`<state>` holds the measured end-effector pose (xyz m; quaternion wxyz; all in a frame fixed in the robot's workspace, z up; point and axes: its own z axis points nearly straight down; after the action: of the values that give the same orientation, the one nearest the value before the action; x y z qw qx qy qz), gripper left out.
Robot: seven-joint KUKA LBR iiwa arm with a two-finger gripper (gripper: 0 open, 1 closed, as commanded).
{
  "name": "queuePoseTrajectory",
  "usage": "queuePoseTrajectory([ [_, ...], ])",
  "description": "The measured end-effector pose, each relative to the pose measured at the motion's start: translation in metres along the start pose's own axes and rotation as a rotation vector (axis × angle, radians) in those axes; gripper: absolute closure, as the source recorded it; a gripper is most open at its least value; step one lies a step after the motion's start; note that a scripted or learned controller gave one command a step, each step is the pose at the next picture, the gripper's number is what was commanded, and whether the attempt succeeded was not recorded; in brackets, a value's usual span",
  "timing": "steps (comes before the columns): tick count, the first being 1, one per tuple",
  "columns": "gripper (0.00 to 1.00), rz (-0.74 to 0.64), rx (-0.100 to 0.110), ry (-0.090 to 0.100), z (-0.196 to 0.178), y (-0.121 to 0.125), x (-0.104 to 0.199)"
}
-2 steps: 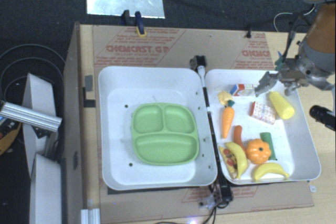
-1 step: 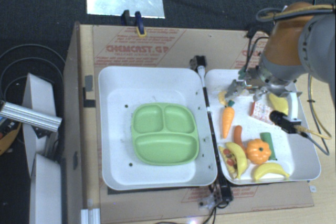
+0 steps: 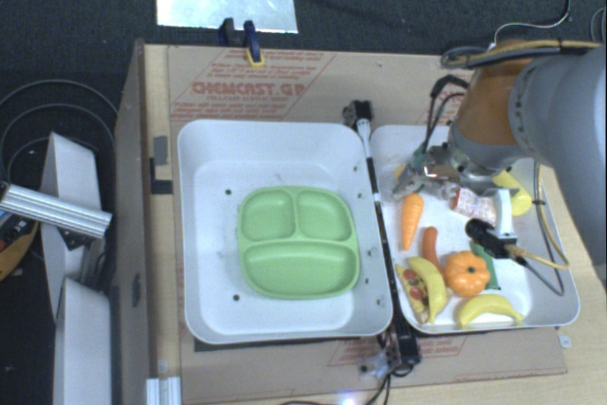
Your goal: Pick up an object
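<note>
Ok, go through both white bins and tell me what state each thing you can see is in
Green three-compartment plastic plate: flat in left bin, nothing on it.
Orange toy carrot: lying in right bin.
Small orange pumpkin: upright.
Spotted yellow banana: lying beside pumpkin.
Plain yellow banana: lying by near wall.
Gripper: low over bin, above carrot.

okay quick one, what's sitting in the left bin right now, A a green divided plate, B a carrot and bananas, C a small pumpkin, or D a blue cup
A: the green divided plate lies alone in the left bin, while the carrot, bananas and pumpkin are in the right bin.
</note>
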<state>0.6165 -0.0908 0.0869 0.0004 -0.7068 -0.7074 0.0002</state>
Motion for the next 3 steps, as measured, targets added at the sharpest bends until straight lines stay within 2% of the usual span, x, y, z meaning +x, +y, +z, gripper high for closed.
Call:
queuePoseTrajectory([
  [1, 0.0, 0.0, 0.003, 0.001, 0.004, -0.032, 0.0],
  [3, 0.0, 0.0, 0.001, 0.0, 0.003, -0.068, 0.006],
])
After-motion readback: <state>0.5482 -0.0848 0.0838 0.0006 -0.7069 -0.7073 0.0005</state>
